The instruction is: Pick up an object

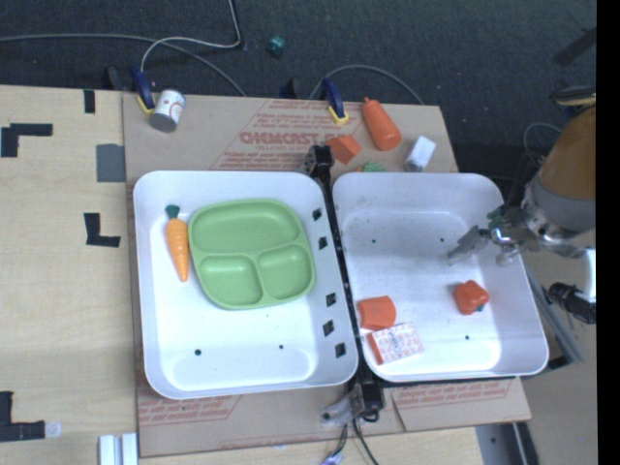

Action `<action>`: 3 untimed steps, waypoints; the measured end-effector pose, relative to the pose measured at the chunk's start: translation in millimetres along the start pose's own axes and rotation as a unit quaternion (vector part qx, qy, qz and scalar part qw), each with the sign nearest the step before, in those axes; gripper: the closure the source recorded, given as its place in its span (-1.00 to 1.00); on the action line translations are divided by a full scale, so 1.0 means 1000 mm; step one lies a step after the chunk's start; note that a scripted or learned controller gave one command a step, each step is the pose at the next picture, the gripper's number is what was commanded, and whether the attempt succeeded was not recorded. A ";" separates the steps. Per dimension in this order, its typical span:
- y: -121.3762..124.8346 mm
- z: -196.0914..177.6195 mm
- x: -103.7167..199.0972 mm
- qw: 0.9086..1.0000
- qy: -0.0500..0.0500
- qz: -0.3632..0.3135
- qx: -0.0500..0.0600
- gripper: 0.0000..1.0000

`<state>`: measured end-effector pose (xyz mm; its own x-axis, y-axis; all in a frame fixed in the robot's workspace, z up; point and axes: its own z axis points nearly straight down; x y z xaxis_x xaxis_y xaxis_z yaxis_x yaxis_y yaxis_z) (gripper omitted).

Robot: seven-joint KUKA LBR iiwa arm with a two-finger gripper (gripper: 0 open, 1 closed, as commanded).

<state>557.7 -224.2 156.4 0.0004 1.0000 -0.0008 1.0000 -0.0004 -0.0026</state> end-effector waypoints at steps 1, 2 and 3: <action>-0.055 0.070 0.008 1.000 0.000 0.000 -0.002 -1.00; -0.054 0.060 0.008 1.000 -0.001 0.000 -0.004 1.00; 0.022 0.067 0.066 1.000 -0.001 -0.002 -0.008 1.00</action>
<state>579.1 -158.6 89.6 -0.0029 1.0000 -0.0023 0.9999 0.0029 0.0130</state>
